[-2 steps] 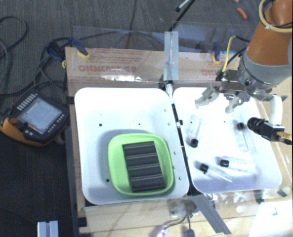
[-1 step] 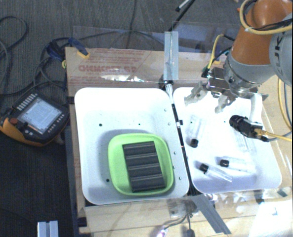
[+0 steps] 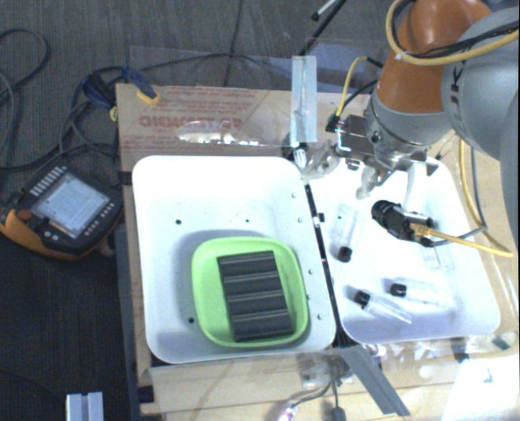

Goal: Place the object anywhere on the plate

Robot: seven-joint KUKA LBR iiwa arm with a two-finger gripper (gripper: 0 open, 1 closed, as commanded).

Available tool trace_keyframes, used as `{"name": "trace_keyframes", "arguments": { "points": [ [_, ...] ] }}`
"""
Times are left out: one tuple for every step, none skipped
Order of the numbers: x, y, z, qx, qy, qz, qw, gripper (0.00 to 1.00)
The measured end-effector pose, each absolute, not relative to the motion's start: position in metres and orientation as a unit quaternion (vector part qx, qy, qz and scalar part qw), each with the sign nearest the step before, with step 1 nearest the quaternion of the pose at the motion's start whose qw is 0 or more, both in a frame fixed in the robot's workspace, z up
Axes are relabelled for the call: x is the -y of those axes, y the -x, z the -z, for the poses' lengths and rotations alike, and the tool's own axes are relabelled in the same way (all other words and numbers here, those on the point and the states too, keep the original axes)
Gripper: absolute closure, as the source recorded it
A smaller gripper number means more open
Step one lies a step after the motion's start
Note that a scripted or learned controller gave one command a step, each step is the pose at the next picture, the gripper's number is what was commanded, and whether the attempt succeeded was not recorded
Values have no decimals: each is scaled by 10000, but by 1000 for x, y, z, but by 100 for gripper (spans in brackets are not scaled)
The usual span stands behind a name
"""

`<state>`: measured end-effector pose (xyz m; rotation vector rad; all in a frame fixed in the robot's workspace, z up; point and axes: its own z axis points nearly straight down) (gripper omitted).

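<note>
A dark ridged block (image 3: 256, 296) lay on the green plate (image 3: 205, 298) in the left bin (image 3: 159, 226); the gripper (image 3: 384, 181) hung over the right bin's (image 3: 470, 318) far end, above clear tubes (image 3: 344, 235).

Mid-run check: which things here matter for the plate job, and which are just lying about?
For the job:
- green plate, left bin
- dark ridged block lying on the plate
- end effector, over the right bin

Lying about:
- black-capped clear tubes in the right bin
- handheld pendant, left of the bins
</note>
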<state>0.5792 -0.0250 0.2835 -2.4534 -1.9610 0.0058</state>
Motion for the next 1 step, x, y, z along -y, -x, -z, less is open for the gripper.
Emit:
{"name": "trace_keyframes", "arguments": {
  "points": [
    [8, -554, -304, 5990, 8007, -17, 3, 0]
  ]
}}
